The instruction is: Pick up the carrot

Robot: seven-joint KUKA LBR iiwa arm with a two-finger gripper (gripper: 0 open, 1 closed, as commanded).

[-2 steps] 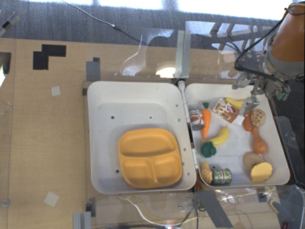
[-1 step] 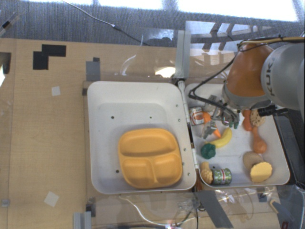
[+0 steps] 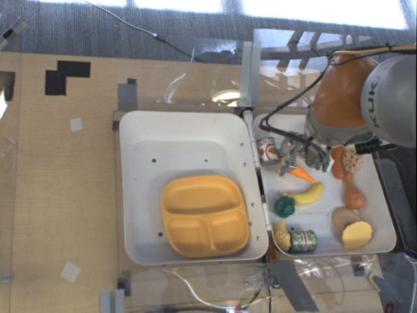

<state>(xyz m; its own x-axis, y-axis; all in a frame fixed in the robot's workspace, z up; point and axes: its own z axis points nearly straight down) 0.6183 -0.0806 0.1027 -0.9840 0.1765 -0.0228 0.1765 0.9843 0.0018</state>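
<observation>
You are looking down on a shallow white plastic bin on the left (image 3: 140,175), which is holding a yellow three-compartment plastic tray (image 3: 205,215). Moving right across the divider, the second shallow white bin (image 3: 384,230) is holding the clutter: a small red-and-white can (image 3: 267,151) near its upper left, a dark green leafy toy vegetable (image 3: 285,206), a yellow toy banana (image 3: 308,194), a green-labelled tin lying on its side (image 3: 303,241) and a yellow wedge-like block (image 3: 357,235) toward the near right corner.

The small orange toy carrot (image 3: 301,173) is lying in the upper middle of that right bin, just above the banana. Its long axis is running at a slant, from upper left down to a pointed tip at lower right.

The grey two-finger gripper (image 3: 291,159) is hanging directly over the carrot's upper-left, thicker end, touching or very nearly touching it. The metal finger parts are blurring together with the carrot's end, so you cannot tell how wide they are standing, nor whether anything is between them.

In my judgement, the coming move is depending on the fingers straddling the carrot across its slanted length rather than along it, near that thicker end.
</observation>
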